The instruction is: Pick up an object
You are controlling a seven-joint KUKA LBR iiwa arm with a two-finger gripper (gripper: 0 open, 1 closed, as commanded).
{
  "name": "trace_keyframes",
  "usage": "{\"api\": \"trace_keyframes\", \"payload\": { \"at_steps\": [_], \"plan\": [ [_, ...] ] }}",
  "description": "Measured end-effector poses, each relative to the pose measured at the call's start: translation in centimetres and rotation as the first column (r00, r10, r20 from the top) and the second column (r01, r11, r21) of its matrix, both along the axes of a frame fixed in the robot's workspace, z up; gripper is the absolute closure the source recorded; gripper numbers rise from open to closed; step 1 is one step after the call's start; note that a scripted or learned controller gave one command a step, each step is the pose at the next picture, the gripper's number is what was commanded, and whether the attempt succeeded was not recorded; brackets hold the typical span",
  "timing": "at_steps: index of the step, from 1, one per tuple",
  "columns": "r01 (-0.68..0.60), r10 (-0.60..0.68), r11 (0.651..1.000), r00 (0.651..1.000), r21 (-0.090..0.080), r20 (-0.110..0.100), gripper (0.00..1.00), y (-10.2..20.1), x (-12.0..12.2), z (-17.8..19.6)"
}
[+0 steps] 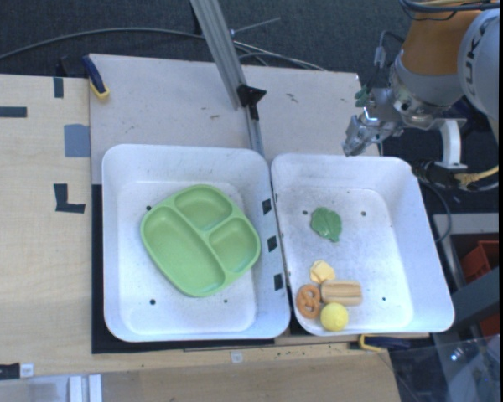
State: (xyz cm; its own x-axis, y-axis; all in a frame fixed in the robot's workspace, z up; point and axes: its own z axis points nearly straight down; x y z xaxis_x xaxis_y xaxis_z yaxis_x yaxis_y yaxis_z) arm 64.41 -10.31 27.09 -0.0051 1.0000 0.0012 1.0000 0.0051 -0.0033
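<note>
Nearest you, a yellow ball (334,316), pretzel (308,299), bread roll (341,291) and cheese piece (322,271) cluster at the right bin's (419,249) front edge, with a green leaf (326,224) lying apart mid-bin. You've got the gripper (360,137) hovering over the bin's far rim, carrying nothing; whether the jaws stand wide or narrow can't be told. Pick not begun, by the look: choosing, descent, closing and lift all remain.
</note>
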Motion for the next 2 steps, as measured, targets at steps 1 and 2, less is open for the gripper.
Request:
{"api": "trace_keyframes", "payload": {
  "at_steps": [1, 2],
  "plan": [
    [-0.001, 0.001, 1.0, 1.0, 0.0, -0.001, 1.0, 5.3, -1.1, -1.8],
    [0.0, 0.0, 1.0, 1.0, -0.001, 0.0, 1.0, 9.8, -2.1, -3.0]
  ]
}}
